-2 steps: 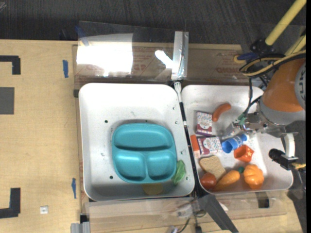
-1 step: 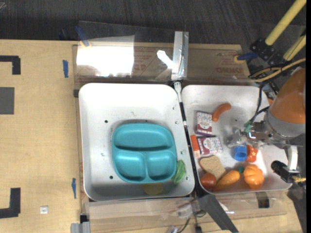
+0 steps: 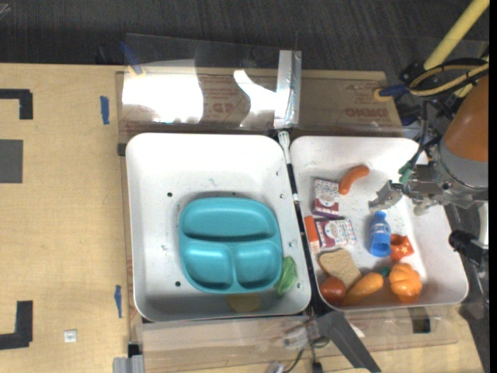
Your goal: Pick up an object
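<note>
The right bin (image 3: 435, 150) holds several toy foods. Among them are an orange sausage (image 3: 355, 177), two red-and-white cartons (image 3: 326, 195) (image 3: 335, 231), a blue bottle (image 3: 379, 235), a bread slice (image 3: 339, 263), a tomato (image 3: 332, 288), a carrot-like piece (image 3: 366, 286) and an orange pepper (image 3: 405, 280). My gripper (image 3: 402, 200) hangs over the right half of this bin, just above and to the right of the blue bottle. Its fingers stand apart with nothing between them.
In the left bin (image 3: 155, 162) lies a teal divided plate (image 3: 230, 243) with a green piece (image 3: 287, 274) at its lower right corner. A small red piece (image 3: 401, 247) sits beside the bottle. Cables and a yellow rod (image 3: 458, 29) are at the upper right.
</note>
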